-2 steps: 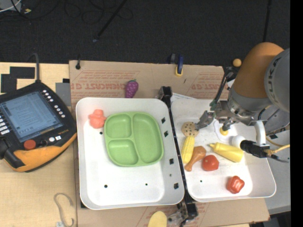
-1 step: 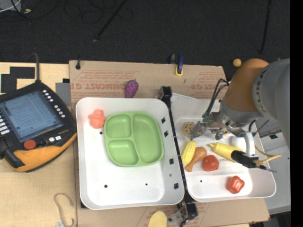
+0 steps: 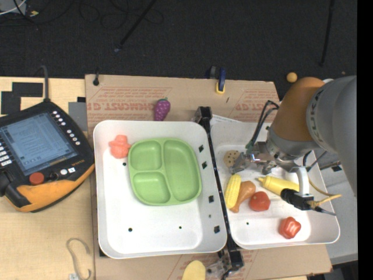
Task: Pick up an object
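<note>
In the right white bin we see a yellow corn cob at nine o'clock, an orange drumstick touching it, red tomato centre, yellow mustard bottle above, red pepper at five o'clock, a speckled cookie at ten o'clock

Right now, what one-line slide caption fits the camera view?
KUKA arm reaching over the right bin of toy food, beside the left bin holding a green divided plate.

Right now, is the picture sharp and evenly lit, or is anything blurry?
Camera view: the green plate and corn look crisp under even light; the arm at right is soft-edged; the background above the bench is dark.
</note>
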Robot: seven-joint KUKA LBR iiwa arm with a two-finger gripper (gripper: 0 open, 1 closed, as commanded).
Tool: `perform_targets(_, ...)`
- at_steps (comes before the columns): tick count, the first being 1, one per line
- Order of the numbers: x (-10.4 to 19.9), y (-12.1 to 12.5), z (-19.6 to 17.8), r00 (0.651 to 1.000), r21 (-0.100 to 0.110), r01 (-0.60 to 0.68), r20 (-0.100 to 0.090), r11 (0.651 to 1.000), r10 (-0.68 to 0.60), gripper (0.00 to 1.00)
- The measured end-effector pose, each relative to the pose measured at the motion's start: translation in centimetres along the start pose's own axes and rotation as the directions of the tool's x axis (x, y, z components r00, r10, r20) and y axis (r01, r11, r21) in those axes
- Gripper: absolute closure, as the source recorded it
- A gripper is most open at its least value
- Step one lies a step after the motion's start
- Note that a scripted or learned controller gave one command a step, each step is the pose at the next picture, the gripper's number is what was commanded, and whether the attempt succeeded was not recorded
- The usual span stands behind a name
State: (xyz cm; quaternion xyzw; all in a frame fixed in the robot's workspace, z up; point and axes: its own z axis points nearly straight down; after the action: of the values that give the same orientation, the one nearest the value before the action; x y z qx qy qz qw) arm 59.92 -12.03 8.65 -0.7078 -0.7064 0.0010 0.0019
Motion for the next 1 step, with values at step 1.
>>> perform_targets(1,-0.16,-0.02,-1.08,1.000,0.000,-0.005,-0.001,1.000,0.005,1.00)
